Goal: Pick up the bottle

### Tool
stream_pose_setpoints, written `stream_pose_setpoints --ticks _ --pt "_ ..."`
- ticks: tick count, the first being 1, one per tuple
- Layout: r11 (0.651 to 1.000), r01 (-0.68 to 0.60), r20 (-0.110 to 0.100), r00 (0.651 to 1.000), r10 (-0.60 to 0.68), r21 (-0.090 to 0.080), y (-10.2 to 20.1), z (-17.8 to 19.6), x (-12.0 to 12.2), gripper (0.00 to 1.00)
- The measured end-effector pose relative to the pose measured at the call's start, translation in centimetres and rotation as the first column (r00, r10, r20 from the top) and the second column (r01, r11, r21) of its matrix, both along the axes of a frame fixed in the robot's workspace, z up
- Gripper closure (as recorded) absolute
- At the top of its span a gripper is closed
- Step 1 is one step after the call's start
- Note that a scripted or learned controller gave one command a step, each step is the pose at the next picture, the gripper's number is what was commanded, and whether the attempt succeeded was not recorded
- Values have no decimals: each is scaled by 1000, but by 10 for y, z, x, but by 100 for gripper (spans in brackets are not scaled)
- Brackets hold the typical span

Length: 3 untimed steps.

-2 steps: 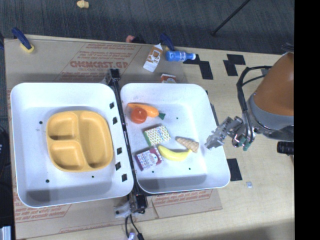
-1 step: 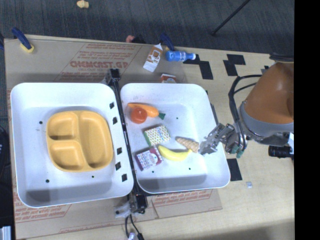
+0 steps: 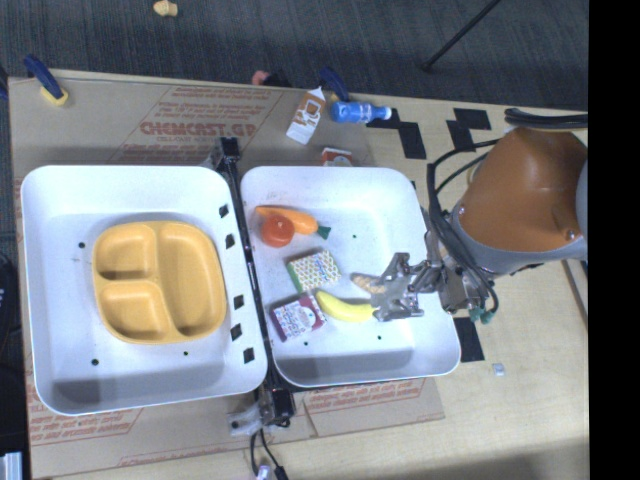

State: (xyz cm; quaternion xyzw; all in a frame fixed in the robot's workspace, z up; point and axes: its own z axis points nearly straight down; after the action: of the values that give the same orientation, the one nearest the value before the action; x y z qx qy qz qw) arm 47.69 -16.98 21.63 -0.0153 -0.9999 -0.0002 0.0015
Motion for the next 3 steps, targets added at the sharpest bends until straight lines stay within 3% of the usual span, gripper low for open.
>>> stream_pose_setpoints --ticks 1,2,3 --pt "899 437 4 899 -437 -1 -37 -7 0 100" --pt "970 245 0 970 -245 0 -25 -27 0 100" --pt "973 -231 4 973 231 -2 -28 -1 0 100"
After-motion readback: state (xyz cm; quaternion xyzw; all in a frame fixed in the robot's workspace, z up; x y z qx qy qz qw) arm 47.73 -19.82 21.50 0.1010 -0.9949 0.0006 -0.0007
